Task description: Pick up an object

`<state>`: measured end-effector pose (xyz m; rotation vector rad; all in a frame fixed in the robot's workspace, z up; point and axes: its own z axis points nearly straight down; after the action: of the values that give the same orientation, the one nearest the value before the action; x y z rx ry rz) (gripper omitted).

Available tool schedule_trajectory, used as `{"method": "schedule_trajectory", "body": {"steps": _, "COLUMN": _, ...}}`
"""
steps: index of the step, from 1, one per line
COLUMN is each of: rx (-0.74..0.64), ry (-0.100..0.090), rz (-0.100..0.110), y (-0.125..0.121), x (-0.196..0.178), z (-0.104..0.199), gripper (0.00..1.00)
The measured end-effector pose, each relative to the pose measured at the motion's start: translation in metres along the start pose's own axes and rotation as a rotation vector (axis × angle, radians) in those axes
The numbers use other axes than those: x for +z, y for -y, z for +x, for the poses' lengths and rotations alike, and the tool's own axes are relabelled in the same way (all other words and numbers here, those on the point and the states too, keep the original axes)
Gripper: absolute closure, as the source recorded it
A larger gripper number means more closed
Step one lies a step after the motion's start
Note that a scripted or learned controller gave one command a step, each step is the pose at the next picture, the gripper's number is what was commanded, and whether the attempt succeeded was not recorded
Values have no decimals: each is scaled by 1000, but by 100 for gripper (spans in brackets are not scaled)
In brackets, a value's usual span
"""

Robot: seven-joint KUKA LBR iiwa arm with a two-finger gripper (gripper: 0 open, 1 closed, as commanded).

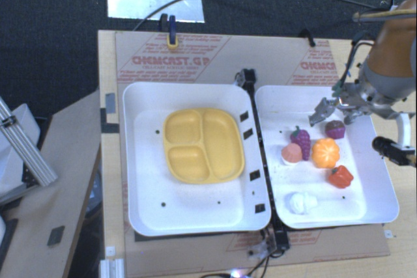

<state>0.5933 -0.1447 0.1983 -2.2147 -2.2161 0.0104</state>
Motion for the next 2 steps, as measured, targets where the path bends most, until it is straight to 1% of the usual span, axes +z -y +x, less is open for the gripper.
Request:
{"method": "schedule_trajectory", "body": {"steps": 1, "rx": -2, "ry": 2, "rz": -12, "y": -3, "x": -7, "z": 0, "gripper": 0}}
{"method": "schedule_trajectory", "body": {"steps": 2, "rx": -1, "ry": 1, "rz": -9, "y": -4, "x": 55, "z": -1, "gripper": 0}}
